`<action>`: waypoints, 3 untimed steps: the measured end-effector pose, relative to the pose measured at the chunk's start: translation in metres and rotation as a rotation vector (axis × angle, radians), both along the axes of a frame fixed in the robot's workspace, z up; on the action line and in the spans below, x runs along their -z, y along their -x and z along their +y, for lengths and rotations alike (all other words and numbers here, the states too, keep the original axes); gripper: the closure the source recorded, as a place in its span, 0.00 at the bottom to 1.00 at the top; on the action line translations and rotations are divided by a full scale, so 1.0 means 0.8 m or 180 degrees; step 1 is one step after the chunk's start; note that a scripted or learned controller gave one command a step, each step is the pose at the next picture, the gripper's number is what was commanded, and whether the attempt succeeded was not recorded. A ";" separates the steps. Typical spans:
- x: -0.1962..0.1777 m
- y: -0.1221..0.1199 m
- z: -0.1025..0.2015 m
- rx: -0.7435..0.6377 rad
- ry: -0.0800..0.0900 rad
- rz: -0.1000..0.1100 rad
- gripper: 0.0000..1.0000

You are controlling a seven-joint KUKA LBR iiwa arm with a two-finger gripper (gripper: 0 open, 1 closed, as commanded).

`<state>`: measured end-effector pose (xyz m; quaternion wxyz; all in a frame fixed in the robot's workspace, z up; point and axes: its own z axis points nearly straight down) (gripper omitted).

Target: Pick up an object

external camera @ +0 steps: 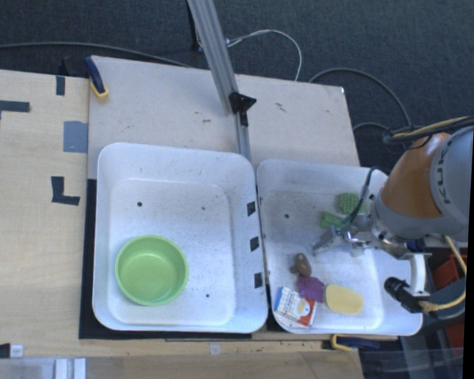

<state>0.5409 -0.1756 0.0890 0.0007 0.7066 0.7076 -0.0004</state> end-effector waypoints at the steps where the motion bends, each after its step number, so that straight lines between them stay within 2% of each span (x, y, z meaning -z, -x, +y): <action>1: -0.013 0.000 0.001 -0.0003 -0.0004 0.0002 1.00; 2: -0.090 0.004 0.006 -0.0001 -0.0001 -0.0010 1.00; 3: -0.146 0.010 0.011 -0.0002 -0.0001 -0.0009 1.00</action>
